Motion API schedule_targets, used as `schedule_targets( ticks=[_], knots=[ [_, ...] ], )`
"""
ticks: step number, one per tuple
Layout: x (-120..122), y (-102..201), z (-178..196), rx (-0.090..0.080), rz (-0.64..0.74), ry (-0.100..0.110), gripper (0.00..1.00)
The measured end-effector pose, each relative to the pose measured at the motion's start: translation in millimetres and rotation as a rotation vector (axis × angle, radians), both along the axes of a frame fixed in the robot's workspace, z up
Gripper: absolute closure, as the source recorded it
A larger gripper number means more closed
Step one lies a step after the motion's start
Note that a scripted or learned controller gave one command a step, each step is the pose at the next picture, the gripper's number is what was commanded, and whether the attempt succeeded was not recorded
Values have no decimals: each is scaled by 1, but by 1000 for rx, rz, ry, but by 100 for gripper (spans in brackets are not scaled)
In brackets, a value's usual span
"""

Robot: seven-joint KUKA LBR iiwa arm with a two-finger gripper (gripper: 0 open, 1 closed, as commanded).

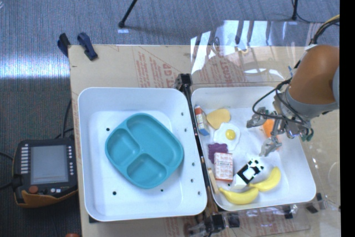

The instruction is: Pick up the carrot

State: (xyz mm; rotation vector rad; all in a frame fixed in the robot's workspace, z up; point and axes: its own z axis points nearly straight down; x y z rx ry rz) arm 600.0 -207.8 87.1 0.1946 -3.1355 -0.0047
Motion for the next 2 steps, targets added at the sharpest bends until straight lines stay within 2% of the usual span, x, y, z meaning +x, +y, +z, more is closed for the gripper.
schedule_targets(
  ticks=[1,2],
  knots=[
    [4,3,13,1,6,-8,100],
    [22,92,68,0,-294,-6,100]
  ],
)
